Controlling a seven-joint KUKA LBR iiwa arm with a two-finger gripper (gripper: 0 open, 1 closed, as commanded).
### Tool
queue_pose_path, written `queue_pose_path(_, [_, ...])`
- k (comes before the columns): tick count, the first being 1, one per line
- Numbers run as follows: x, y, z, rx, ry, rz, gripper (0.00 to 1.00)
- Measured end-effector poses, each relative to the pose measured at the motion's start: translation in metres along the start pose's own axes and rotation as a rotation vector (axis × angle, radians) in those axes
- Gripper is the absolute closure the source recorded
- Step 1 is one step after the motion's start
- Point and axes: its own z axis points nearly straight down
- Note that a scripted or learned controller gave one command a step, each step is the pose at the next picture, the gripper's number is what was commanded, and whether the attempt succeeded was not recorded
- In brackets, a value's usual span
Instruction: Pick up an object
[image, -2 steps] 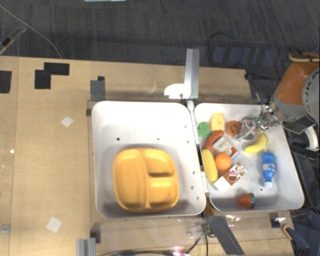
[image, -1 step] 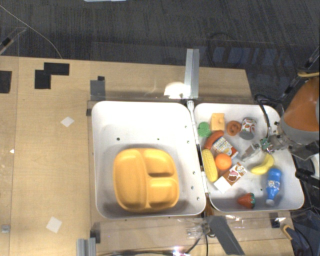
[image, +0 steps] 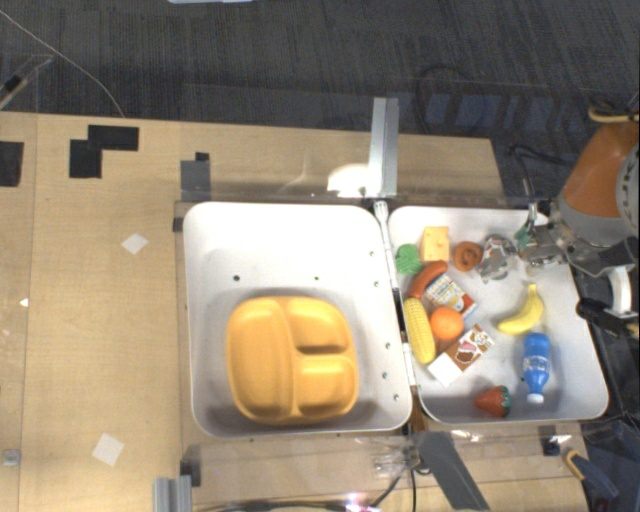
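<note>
The right bin (image: 590, 395) holds several toy foods. A yellow cheese block (image: 435, 243), a green vegetable (image: 407, 260) and a brown doughnut (image: 466, 256) lie along its far side. Below them are a small carton (image: 447, 295), an orange (image: 446, 324), a corn cob (image: 418, 330) and a brown-and-white box (image: 465, 350). A banana (image: 524, 312), a blue bottle (image: 536, 365) and a strawberry (image: 493, 401) lie to the right and front. My gripper (image: 497, 256) is low in the bin's far part, just right of the doughnut and above the banana.
The left bin (image: 215, 240) holds a yellow divided tray (image: 292, 355). A metal post (image: 384, 150) stands behind the wall where the two bins meet. The arm's orange band (image: 600, 180) hangs over the right bin's far right corner.
</note>
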Motion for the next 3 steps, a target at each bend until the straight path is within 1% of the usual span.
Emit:
queue_pose_path(1, [0.040, 0.011, 0.019, 0.000, 0.001, 0.170, 0.00])
queue_pose_path(2, [0.038, 0.011, 0.006, 0.000, -0.004, 0.164, 1.00])
queue_pose_path(3, [0.039, 0.013, 0.005, -0.006, -0.006, 0.162, 0.00])
